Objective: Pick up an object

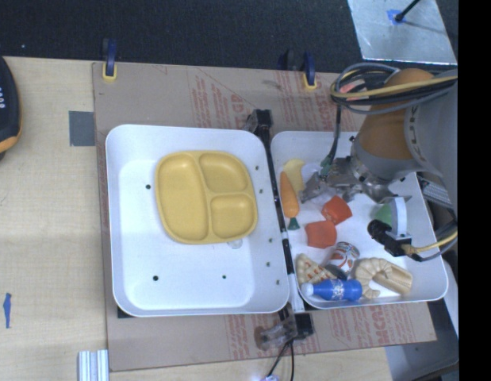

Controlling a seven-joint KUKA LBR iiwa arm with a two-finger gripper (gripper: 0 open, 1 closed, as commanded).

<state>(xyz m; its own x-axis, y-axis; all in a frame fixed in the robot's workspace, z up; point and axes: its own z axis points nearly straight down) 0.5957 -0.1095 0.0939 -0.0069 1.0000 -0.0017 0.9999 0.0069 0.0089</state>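
The right bin holds several small items. An orange carrot lies along its left wall, with a pale yellow piece just above it. Two red blocks sit mid-bin. Nearer the front are a small can, a waffle piece, a blue bottle and a tan bread shape. A green item peeks out beside the wrist. My gripper hangs low in this bin, between the carrot and the upper red block. Nothing visibly sits in it.
The left bin holds a yellow divided plate. The arm's grey body and cables cover the right bin's back right corner. A black and orange device lies at the bench's far left.
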